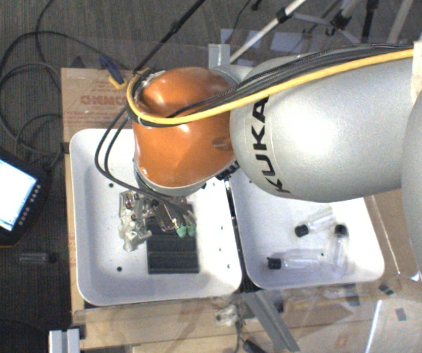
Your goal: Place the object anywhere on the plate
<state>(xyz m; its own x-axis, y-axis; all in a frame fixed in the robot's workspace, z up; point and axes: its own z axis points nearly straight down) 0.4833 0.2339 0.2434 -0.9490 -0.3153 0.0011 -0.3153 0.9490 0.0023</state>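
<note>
Far left, off the bench (86, 98), a handheld pendant (5, 195) lies with its screen lit; not part of the job. Left bin (93, 219): the gripper (146, 225) hangs low over its middle, wrist pointing straight down, probably because a top-down approach suits a shallow bin. The orange wrist hides most of the mechanism, so I cannot tell how the jaws stand or whether anything is in them.

Right bin (365, 223): three clear vials with black caps lie on their sides, loose. One vial (312, 225) is near the centre, a second vial (340, 245) just right of it, and a third vial (293, 259) lies lower down toward the front wall. Judgement: the object to place is likely one of these, well apart from the gripper. Which surface counts as the plate, I cannot tell.
</note>
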